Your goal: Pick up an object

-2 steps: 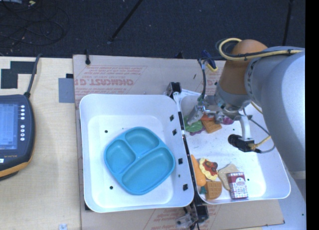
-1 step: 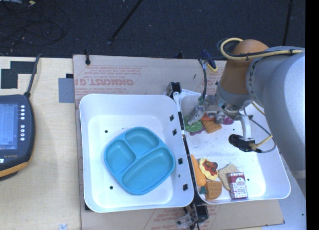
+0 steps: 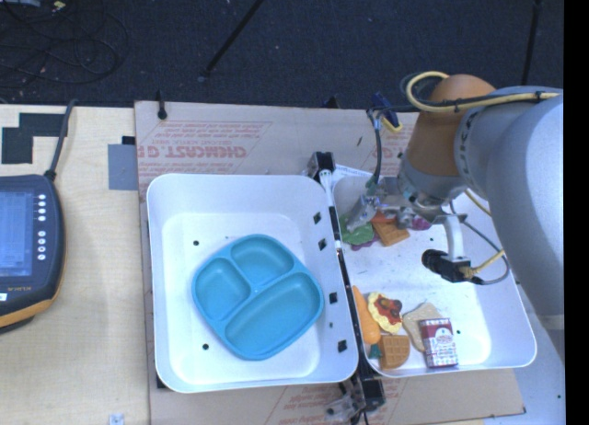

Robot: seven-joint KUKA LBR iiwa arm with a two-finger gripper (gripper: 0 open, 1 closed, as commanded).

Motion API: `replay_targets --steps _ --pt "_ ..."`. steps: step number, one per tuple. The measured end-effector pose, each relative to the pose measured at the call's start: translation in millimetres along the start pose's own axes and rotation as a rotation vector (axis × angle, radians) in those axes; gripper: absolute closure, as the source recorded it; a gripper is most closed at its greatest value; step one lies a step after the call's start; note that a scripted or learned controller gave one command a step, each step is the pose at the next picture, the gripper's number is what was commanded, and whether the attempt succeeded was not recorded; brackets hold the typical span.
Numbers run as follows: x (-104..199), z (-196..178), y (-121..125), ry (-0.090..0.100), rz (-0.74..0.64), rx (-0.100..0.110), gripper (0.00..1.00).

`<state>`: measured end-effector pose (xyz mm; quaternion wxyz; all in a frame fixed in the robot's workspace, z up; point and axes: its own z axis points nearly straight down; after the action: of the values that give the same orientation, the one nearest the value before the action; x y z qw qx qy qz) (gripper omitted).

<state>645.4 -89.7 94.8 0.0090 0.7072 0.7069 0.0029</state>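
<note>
My gripper (image 3: pixel 379 209) hangs low over the far left corner of the right bin (image 3: pixel 502 322), beneath the orange-banded wrist. Directly under and beside it lie a green toy piece (image 3: pixel 357 229) and an orange-brown block (image 3: pixel 390 233). A small purple piece (image 3: pixel 420 223) shows just right of them. Toward the near end of this bin lie an orange carrot (image 3: pixel 366 315), a yellow and red food piece (image 3: pixel 386 308), a waffle-like square (image 3: pixel 395 350), a slice of bread (image 3: pixel 425 314) and a red box (image 3: pixel 439 341).
The left bin (image 3: pixel 175 221) holds a blue divided plate (image 3: pixel 257 295). A black fitting with a cable (image 3: pixel 447 266) hangs from the arm over the middle of the right bin. A tablet-like pendant (image 3: pixel 23 239) lies on the bench at far left.
</note>
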Motion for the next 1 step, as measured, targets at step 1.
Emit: replay_targets --steps 1 --pt "1.1 0.1 2.1 -0.002 0.001 0.004 0.00"
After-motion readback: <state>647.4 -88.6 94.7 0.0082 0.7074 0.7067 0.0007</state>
